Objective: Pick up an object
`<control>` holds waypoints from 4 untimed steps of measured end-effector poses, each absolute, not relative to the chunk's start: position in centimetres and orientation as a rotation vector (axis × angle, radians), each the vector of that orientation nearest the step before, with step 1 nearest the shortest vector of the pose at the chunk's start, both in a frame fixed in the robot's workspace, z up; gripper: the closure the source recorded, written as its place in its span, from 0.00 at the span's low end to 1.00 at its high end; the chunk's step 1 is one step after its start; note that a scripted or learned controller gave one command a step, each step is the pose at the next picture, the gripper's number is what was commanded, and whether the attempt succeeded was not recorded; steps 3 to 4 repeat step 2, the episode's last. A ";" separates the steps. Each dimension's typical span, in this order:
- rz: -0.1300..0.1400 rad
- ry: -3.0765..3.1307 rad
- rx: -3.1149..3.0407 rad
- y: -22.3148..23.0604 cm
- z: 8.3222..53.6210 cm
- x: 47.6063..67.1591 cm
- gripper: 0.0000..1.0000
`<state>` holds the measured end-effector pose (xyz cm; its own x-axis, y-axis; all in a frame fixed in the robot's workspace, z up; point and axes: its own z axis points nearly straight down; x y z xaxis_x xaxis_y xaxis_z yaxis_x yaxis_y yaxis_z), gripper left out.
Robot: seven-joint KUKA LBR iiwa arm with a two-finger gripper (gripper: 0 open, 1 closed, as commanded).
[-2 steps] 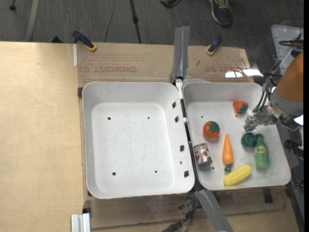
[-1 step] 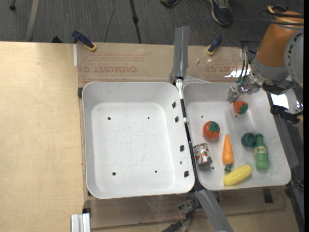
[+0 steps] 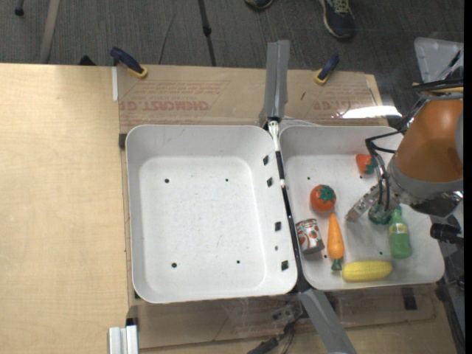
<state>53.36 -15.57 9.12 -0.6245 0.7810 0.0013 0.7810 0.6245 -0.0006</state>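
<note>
I have the gripper (image 3: 372, 206) low inside the right bin (image 3: 324, 157), under the grey arm with its orange band (image 3: 435, 142). I cannot tell how the gripper is set: the metal parts blur together at this slant, and I see nothing clearly caught in it.

Nearest to the gripper is the green bottle (image 3: 400, 236), just beside it on the side toward the arm and slightly toward the front rim of the bin; it looks to be touching or nearly so. A small orange-red piece (image 3: 364, 162) sits beyond the gripper toward the back wall. Away from the arm lie the tomato (image 3: 322, 197), the carrot (image 3: 335, 238) and, past that, the little can (image 3: 309, 237) against the divider. The corn cob (image 3: 366, 271) lies by the front rim. The left bin (image 3: 147, 153) is well apart across the divider.

My judgement: the bottle is the natural target. To do it well I would centre the gripper over the bottle's body rather than its cap, line it up across the narrow width, go down gently so it does not skid aside, close firmly, and lift straight up, clear of the corn cob. A glancing contact would likely just tip or push it.
</note>
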 end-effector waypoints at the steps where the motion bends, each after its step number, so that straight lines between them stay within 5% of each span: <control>1: 0.000 -2.660 -1.677 -10.9 25.0 56.4 1.00; 2: 0.002 -2.358 -2.079 -6.3 28.6 56.3 1.00; 4: 0.002 -2.358 -2.079 -6.3 28.6 56.3 1.00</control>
